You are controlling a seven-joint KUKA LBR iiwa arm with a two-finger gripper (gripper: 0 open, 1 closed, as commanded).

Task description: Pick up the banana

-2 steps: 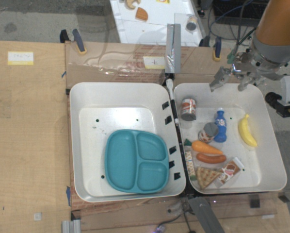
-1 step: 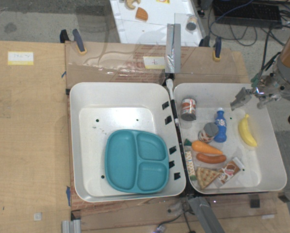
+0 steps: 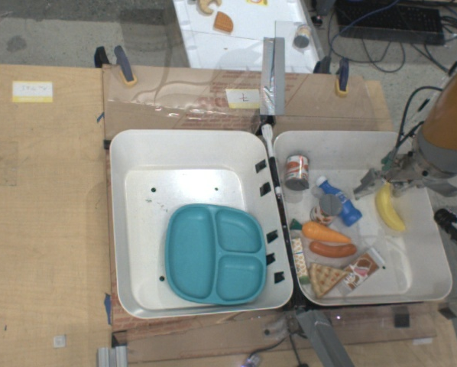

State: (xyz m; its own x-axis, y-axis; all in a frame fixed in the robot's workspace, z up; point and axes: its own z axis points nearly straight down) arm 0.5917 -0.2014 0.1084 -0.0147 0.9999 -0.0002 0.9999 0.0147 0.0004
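Observation:
The yellow banana (image 3: 390, 207) lies in the right bin (image 3: 435, 281) near its right wall, pointing up and down in the view. My gripper (image 3: 372, 177) hangs at the banana's upper end, slightly to its upper left. It is open with nothing between its fingers. One grey finger (image 3: 365, 183) points down-left toward the blue bottle. The grey arm with its orange band (image 3: 447, 125) comes in from the right edge.
The right bin also holds a can (image 3: 296, 171), a blue bottle (image 3: 339, 202), a carrot (image 3: 326, 233), a sausage (image 3: 332, 248), a pizza slice (image 3: 326, 277) and a snack packet (image 3: 362, 270). A teal divided plate (image 3: 215, 254) sits in the left bin (image 3: 129, 205).

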